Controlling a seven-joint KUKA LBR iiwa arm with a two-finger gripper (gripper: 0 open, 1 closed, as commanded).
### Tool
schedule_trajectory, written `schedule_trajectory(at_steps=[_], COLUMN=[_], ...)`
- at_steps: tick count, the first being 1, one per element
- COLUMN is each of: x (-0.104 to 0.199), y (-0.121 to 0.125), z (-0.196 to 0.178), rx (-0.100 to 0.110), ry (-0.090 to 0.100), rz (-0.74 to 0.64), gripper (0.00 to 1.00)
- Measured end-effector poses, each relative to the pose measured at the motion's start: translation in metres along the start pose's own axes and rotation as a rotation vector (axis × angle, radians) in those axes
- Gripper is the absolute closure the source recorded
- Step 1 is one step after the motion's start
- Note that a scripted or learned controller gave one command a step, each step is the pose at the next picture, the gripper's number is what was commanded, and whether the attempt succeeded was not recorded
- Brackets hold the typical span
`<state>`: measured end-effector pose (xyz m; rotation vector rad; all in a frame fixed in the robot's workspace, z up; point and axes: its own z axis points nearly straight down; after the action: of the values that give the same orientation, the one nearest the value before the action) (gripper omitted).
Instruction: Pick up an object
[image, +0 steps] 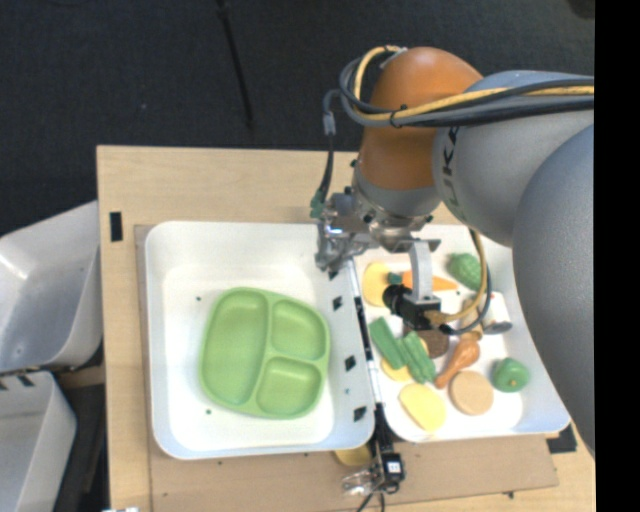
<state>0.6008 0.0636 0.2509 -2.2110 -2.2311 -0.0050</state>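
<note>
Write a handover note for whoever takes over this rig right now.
Gripper: over the rim between the two bins, at the far end; no object seen in it.
Left bin: green divided plate.
Right bin: green pods, yellow piece, tan disc, green pepper, among others.
Done: nothing lifted.
Left: pick up an object.

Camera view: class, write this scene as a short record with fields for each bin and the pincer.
left bin: one green divided plate
right bin: crowded toy foods, including green pods, a tan disc, a yellow piece
pincer: over the divide between the bins, towards the far end
</note>
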Motion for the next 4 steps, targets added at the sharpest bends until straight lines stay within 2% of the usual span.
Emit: schedule_trajectory(at_steps=[1,2,3,4], x=[0.118,0.1,0.019,0.032], y=[-0.029,-0.084,-0.061,-0.088], z=[-0.043,0.032,-0.047,-0.225], rx=[-0.001,0.013,-0.006,-0.017], ry=[0.004,-0.006,-0.004,0.002], rz=[-0.007,0.009,0.015,0.004], gripper=[1.0,1.0,1.0,1.0])
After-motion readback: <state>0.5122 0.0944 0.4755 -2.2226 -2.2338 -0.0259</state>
